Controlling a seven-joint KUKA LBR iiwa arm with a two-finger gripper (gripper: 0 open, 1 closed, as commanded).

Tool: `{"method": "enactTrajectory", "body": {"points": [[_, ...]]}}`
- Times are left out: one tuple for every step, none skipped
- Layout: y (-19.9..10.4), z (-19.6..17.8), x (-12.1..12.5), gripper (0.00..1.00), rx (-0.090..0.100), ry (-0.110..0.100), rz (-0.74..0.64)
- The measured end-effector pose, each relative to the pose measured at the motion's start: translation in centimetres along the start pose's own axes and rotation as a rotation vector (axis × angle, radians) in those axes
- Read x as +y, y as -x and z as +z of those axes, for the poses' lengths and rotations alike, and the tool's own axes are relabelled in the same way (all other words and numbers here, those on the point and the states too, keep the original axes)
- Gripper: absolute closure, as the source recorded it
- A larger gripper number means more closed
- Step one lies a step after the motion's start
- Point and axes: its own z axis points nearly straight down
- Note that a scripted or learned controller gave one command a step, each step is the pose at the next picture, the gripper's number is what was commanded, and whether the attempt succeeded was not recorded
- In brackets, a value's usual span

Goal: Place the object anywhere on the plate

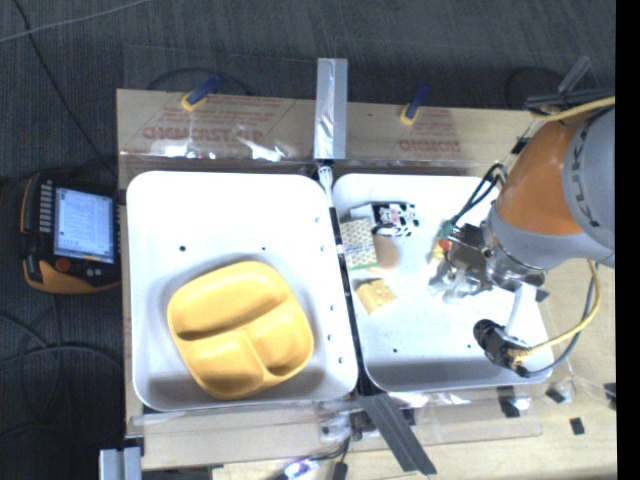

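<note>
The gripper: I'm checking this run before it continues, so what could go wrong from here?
The gripper sits right of the small items, which lie bunched together by the bin divider; a grab might catch two or hit the wall. The yellow plate is in the other bin, so a carried item could drop crossing over.

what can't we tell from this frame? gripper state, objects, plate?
- Gripper, camera view: finger state unreadable, blurred among wrist hardware; nothing visibly between them.
- Small objects in the right bin: too small and clustered to identify; unclear whether they touch.
- Yellow plate in the left bin: compartment depth unreadable from overhead.
- Arm: cut off by the right edge.
</note>
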Motion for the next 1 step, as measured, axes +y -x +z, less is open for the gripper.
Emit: {"method": "enactTrajectory", "body": {"points": [[0.00,0.00,0.00,0.00,0.000,0.000,0.000]]}}
